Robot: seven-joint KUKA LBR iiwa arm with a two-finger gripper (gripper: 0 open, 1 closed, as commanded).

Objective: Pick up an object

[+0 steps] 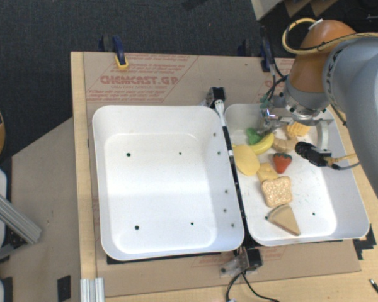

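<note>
The right bin (340,216) holds several toy foods. A yellow banana (263,145) lies by a green piece (254,134) near the bin's far left corner. Below them sit a yellow lemon-like piece (246,160), a red strawberry (282,162), a slice of toast (276,190) and a tan wedge (285,219). A small brown piece (281,145) and a yellow ridged piece (297,129) lie under the wrist. My gripper (271,119) reaches down at the bin's far end, just above the banana and green piece. Nothing shows between its fingers.
The left bin (113,187) is bare white. A black divider strip (230,162) runs between the two bins. Clamps (120,60) hold the cardboard-covered bench at the far edge. The grey arm (359,74) fills the upper right.
</note>
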